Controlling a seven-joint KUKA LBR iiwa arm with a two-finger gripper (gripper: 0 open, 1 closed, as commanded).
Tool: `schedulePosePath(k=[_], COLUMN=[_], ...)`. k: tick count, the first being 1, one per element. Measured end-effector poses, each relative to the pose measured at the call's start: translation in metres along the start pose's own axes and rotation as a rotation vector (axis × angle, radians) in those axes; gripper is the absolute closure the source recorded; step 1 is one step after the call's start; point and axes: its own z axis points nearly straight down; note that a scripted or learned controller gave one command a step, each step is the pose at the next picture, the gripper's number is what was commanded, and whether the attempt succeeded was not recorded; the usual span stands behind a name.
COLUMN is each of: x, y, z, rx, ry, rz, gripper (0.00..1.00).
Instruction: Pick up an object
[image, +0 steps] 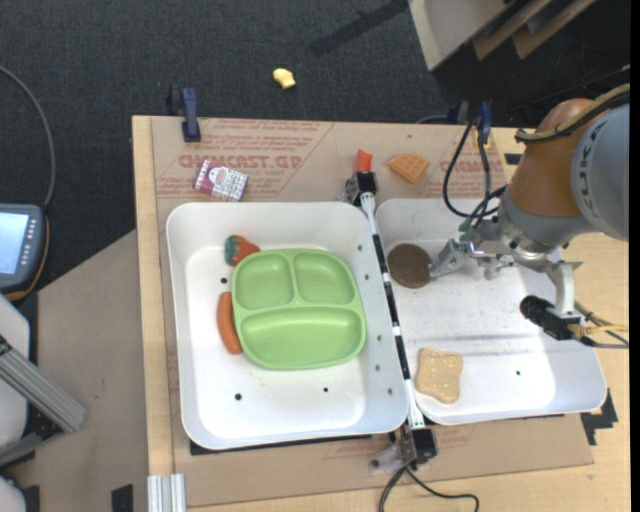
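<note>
Bench — two bins, waffle, packet.

Red print "CHEMCAST GP" on cardboard sheet (approx., rest illegible)

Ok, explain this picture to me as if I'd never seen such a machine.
One camera looks down at a slant on a bench. The grey arm with an orange band is a robot reaching in from the right. Its gripper sits low in the right white bin, beside a brown round disc; whether it grips anything I cannot tell. A slice of toy bread lies in that bin too. The left white bin holds a green divided plate, with an orange carrot-like toy beside it. A waffle piece lies on the bench.
</note>
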Motion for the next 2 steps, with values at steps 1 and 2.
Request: schedulePosePath(k=[1, 2], x=[0.020, -0.036], y=[-0.101, -0.016], z=[0.023, 0.020], rx=[0.012, -0.006], ry=[0.006, -0.003], rz=[0.001, -0.002], gripper=[0.00, 0.00])
